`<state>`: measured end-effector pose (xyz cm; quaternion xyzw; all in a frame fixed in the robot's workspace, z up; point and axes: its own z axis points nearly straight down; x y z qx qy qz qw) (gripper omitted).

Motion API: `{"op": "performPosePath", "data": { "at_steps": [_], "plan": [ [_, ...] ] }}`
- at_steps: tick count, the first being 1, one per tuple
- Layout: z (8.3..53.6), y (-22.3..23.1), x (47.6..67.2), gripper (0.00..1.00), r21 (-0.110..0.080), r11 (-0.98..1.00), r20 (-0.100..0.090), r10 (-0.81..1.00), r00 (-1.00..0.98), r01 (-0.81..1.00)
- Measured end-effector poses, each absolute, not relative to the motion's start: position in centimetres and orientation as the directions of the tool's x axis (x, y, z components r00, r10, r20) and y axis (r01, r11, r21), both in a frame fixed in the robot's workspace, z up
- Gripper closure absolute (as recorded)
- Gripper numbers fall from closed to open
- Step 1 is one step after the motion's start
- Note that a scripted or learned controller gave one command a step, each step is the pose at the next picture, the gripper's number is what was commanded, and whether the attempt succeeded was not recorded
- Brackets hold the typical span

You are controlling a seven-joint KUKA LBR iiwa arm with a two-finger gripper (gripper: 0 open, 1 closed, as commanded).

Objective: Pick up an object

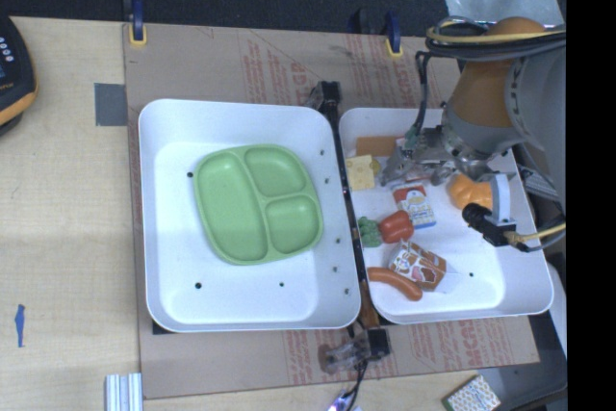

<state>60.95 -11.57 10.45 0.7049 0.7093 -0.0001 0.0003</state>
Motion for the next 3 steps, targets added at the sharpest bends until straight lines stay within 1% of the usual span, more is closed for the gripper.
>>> {"op": "performPosePath", "data": {
  "at_steps": [1,2,3],
  "plan": [
    [11.5,-11.6,60.8,1.00,-0.004,0.008,0.000,1.000,-0.008,1.000],
    [11.4,-11.6,60.7,0.00,-0.005,0.009,0.000,1.000,-0.009,1.000],
    [9.0,-11.0,58.2,0.00,-0.007,0.004,0.000,1.000,-0.004,1.000]
  ]
}}
